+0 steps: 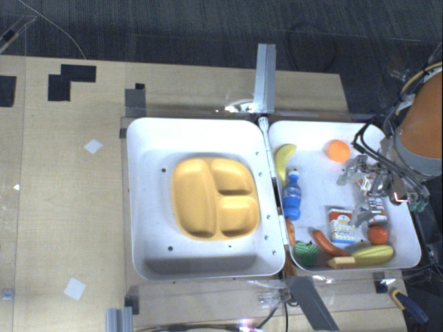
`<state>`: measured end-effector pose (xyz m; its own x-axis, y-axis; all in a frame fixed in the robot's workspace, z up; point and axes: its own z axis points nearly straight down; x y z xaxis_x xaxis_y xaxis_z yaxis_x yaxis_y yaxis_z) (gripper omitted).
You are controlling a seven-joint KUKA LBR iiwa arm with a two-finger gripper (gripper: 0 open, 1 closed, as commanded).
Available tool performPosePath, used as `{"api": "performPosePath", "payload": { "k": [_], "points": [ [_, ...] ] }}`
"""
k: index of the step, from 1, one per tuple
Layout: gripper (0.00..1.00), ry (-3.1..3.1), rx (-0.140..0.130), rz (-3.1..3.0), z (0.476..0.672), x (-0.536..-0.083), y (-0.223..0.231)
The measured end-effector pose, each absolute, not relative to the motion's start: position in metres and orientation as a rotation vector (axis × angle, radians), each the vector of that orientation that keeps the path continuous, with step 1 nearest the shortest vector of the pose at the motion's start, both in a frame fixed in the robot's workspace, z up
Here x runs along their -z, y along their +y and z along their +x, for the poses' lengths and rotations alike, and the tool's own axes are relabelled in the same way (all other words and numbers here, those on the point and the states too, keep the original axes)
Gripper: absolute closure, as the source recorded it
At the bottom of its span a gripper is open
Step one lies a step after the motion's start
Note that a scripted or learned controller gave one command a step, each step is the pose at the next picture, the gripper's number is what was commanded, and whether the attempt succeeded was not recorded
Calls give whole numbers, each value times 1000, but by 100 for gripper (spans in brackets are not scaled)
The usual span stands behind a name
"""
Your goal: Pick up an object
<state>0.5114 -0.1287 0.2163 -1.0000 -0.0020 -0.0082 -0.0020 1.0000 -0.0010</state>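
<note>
The right bin (313,144) holds several small items: a yellow banana (284,159), an orange ball (338,151), a blue bottle (291,196), a red-and-white carton (342,227), a red sausage (324,241), a green piece (306,254), a yellow-green vegetable (372,254) and a red tomato (378,235). My gripper (368,199) hangs over the right side of this bin, just above the carton and the tomato and below-right of the orange ball. Nothing can be seen held in it.
The left bin (149,151) holds a yellow divided tray (213,197) in its middle. A metal post (265,78) stands behind the wall between the two bins. Cables run from the arm (423,126) at the right edge.
</note>
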Motion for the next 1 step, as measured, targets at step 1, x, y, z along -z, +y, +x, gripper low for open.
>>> {"api": "performPosePath", "payload": {
  "k": [1],
  "points": [
    [0, 3123, 2, -273, 489, -117, -152]
  ]
}}
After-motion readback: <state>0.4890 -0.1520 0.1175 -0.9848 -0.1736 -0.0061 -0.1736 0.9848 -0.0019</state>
